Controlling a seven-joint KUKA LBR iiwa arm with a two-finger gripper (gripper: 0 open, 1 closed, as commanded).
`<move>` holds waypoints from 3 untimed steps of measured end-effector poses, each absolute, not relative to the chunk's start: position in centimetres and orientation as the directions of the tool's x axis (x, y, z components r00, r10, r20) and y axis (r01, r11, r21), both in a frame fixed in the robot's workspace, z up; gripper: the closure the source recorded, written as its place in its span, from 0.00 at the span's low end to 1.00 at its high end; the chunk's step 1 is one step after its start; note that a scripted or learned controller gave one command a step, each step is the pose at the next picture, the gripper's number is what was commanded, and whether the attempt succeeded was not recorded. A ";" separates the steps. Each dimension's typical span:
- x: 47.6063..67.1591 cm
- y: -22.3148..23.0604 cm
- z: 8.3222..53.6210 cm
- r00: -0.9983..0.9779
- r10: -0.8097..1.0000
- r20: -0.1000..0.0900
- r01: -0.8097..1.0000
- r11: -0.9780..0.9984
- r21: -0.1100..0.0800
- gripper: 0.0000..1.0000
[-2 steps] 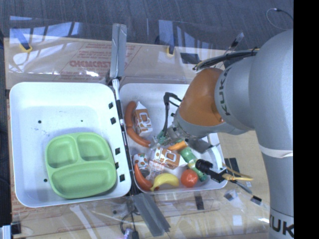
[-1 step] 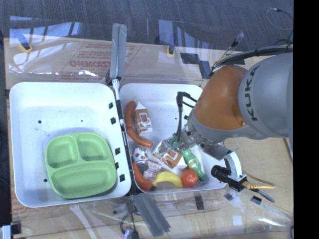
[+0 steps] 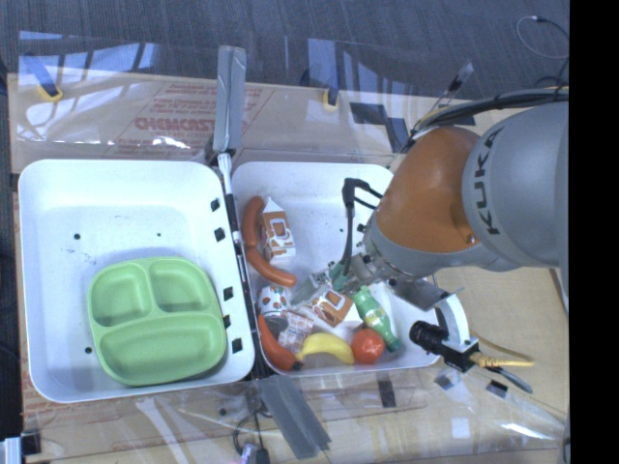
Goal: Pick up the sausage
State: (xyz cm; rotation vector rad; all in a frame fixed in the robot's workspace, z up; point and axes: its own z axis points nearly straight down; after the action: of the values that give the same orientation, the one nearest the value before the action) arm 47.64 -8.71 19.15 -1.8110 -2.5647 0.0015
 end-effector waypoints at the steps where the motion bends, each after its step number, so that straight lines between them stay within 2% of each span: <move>1: 48.5 -4.5 35.1 -0.556 0.831 -0.002 0.831 0.556 0.000 0.00; 2: 47.6 -0.9 22.5 -0.593 0.805 0.001 0.805 0.593 -0.002 0.00; 3: 47.8 -3.6 19.1 -0.424 0.905 0.003 0.905 0.424 -0.005 0.00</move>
State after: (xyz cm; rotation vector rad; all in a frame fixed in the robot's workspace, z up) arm 47.82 -3.57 19.06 -1.6828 -2.6473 0.0042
